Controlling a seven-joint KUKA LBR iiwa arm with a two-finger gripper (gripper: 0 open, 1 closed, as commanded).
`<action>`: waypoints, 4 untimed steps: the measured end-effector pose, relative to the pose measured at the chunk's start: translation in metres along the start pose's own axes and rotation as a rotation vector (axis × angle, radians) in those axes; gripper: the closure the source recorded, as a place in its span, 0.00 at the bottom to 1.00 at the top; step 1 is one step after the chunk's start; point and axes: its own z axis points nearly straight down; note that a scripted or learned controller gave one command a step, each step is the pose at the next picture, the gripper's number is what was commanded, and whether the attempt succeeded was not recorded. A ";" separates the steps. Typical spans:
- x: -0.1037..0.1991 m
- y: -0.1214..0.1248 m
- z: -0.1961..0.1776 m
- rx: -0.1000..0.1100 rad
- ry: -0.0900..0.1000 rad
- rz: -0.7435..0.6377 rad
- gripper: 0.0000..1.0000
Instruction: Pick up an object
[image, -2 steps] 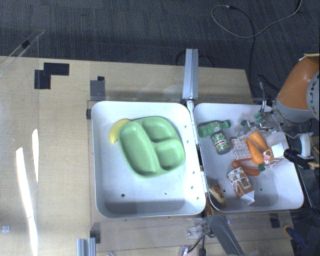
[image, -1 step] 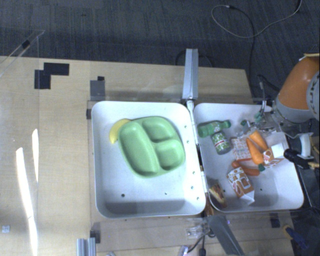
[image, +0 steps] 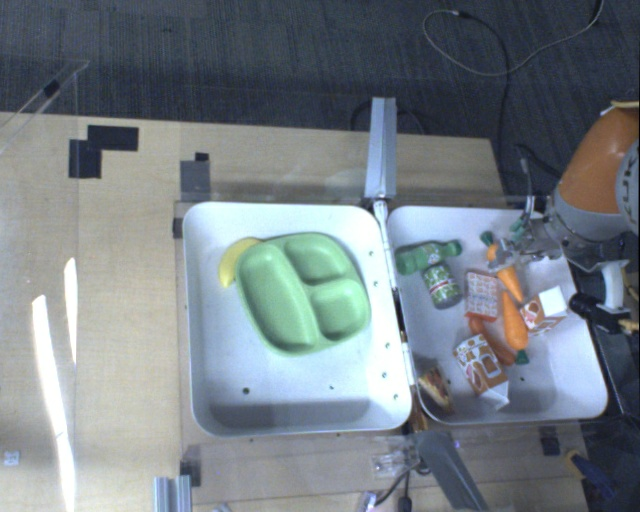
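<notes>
Camera view, looking down at a slant: two shallow white bins side by side on a pale wood bench (image: 120, 330), w/ a grey metal post (image: 379, 150) rising at the seam between them. Left bin (image: 215, 400) holds a green divided tray (image: 300, 290), flipped face-down so its three compartments bulge up; a yellow item (image: 233, 262), prob. a banana, pokes out from under the tray's upper-left edge, touching it. Right bin (image: 570, 395) holds the small stuff: a green bottle (image: 426, 256) lying on its side near the top-left, a can w/ a green-and-red label (image: 441, 284) just below it, a red-and-white checked packet (image: 482, 295), two orange carrot-like pieces (image: 513, 305) lying roughly end to end beside it, a small white-and-orange carton (image: 545, 308) to their right, an orange-and-white printed box (image: 480, 365) lower down, and a brown item (image: 437, 386) at the bin's bottom-left corner. Labels are too small and blurred; no brand or text can be read. Arm (image: 598, 180) comes in from the right, orange band visible, wrist over the right bin's upper-right corner; gripper (image: 527, 236) sits near the top of the carrot pieces, can't tell its state. Black cable (image: 480, 60) loops on the dark floor above.
</notes>
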 end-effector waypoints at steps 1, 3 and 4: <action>0.014 0.048 -0.112 0.018 0.000 0.240 1.00; 0.001 -0.003 0.017 0.019 0.001 0.260 0.00; 0.002 -0.001 0.009 0.018 0.002 0.256 1.00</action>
